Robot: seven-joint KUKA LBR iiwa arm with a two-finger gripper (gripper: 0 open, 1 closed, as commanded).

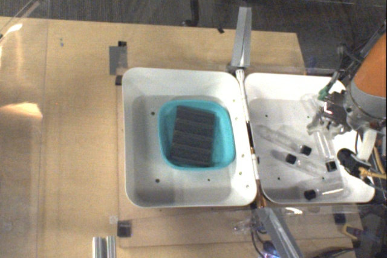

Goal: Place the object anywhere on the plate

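Plate bears dark ridged block; arm over right bin.

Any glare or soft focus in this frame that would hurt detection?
Camera view: bright glare patches on the tan wooden bench at left; the dark ribbed block on the teal square plate is evenly lit but soft; clear plastic pieces in the right white bin blend into its floor; the grey gripper looks blurred.
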